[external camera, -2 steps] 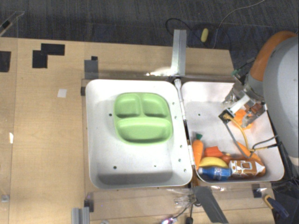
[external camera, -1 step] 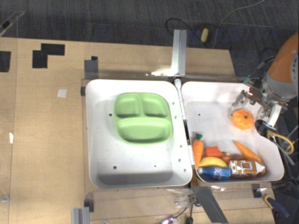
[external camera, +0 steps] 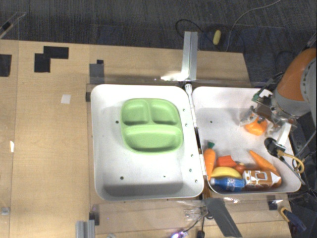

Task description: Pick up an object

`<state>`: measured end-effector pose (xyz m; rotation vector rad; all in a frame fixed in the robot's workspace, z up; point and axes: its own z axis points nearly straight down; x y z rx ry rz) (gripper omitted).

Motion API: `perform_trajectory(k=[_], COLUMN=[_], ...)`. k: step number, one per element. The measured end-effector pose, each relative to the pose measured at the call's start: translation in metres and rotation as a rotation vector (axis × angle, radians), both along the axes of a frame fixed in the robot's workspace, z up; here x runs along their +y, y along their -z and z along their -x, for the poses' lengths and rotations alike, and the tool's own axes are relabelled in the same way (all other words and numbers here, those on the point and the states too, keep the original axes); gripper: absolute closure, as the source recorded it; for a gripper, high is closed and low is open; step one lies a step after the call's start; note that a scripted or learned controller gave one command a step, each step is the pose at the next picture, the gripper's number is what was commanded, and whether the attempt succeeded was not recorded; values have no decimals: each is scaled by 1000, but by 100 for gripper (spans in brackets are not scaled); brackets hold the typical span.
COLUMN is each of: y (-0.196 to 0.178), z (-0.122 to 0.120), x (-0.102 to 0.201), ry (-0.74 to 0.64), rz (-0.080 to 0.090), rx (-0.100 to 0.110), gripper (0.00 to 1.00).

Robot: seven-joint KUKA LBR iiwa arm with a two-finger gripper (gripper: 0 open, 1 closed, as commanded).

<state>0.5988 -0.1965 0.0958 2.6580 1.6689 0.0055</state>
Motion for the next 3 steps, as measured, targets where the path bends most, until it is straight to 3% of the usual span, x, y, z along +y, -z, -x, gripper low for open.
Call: perform_trajectory(k=[1, 2, 3], y=[-11, -103, -104], z=[-2, -57, -54], x=[1, 45, 140], ry=[-8, -234, -425], rz=[2, 2, 0], rx=[-4, -2, 0], gripper=[100, 100, 100])
